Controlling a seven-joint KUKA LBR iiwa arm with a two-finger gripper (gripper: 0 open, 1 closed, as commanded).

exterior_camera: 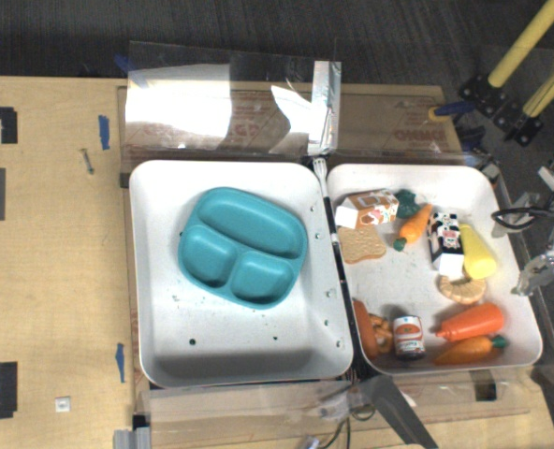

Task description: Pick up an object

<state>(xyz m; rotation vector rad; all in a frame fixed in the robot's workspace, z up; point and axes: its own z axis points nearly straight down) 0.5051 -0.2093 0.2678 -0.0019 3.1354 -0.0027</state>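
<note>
Lying in the left white bin [155, 251], a teal divided plastic tray [242, 245]; toy foods, seemingly carrots [471, 322], fill the right white bin [417, 271].

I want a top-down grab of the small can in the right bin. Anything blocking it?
Nothing lies over the can; its top is open from above. An orange toy sits close beside it, on the divider side; the carrot lies apart on the other side.

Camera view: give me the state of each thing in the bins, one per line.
Teal divided plate: lying flat in left bin, nothing on it.
Small can: upright, right bin.
Two big carrots: lying side by side, near corner.
Small carrot: lying tilted.
Toast slice: flat.
Yellow piece: lying on the round cracker.
</note>
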